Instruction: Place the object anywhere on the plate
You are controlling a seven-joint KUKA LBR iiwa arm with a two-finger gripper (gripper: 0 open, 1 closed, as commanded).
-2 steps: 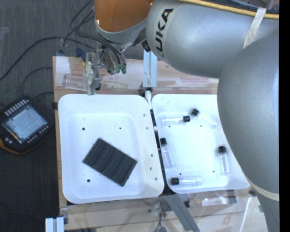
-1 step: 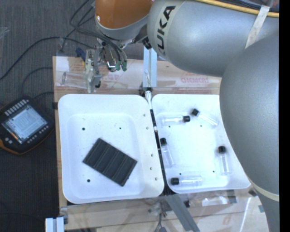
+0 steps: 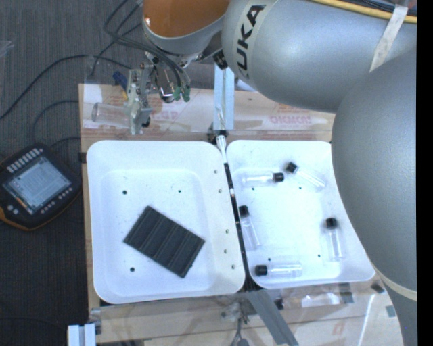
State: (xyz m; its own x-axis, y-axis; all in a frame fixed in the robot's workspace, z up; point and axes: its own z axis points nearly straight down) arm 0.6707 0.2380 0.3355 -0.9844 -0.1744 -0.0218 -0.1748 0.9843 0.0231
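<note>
Wooden bench (image 3: pixel 284 118) on dark carpet, with a teach pendant (image 3: pixel 34 182) on the floor off its left side. Bears two shallow white bins side by side: left bin (image 3: pixel 95 203) and right bin (image 3: pixel 284 145).

**End effector.** Gripper (image 3: pixel 140 111) hanging below the orange band (image 3: pixel 183 13) of the arm (image 3: pixel 304 54), over the far strip of the bench, just beyond the far rim of the left bin. Fingers closed, by the look of it, on one end of a clear vial (image 3: pixel 108 111). Vial held roughly level, with its free end sticking out toward the view's left.

**Target.** Dark ribbed plate (image 3: pixel 164 241) lying flat on the floor of the left bin, in the near half. Long axis set on a diagonal, running from far-left to near-right.

**Governing relation.** From the gripper, lies toward the near edge of the bench and slightly to the view's right — well apart, with the far rim of the left bin between the two. Vial axis and plate axis not aligned. Probably of no consequence, since anywhere on the plate counts.

**Other contents.** Five loose vials with dark caps in the right bin — (image 3: pixel 260 178), (image 3: pixel 304 174), (image 3: pixel 249 226), (image 3: pixel 333 240), (image 3: pixel 279 269) — none of them near the plate.

**Judgement.** Carry step in hand, placing not yet done. Calls for travel over the rim toward the near side, then a descent above the plate's middle before release. Likely to roll off the ribs if dropped from height.
</note>
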